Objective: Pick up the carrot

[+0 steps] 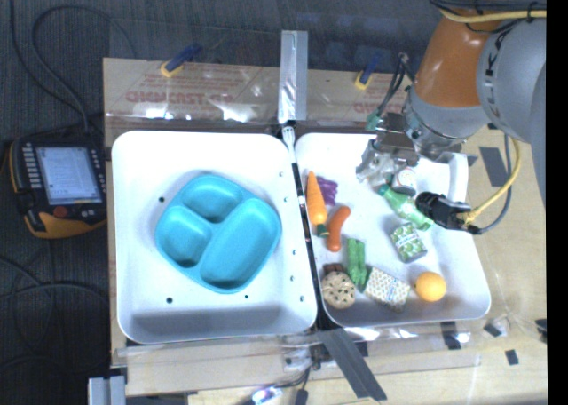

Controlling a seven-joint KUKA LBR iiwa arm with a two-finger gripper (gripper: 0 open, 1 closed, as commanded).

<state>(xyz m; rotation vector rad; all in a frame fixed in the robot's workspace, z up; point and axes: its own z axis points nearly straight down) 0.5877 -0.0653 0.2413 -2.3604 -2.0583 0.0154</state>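
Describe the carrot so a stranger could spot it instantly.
Look in the right bin, along its left wall. The carrot lies there lengthwise, orange and tapered, with a purple item beside it. The sausage next to it is shorter, redder and blunt-ended.

Red lettering is printed in a line across the cardboard sheet point(204, 92) behind the bins, beneath clear film, but glare and blur make it illegible, and the pendant screen point(64, 172) at left shows lines of content too small to read.
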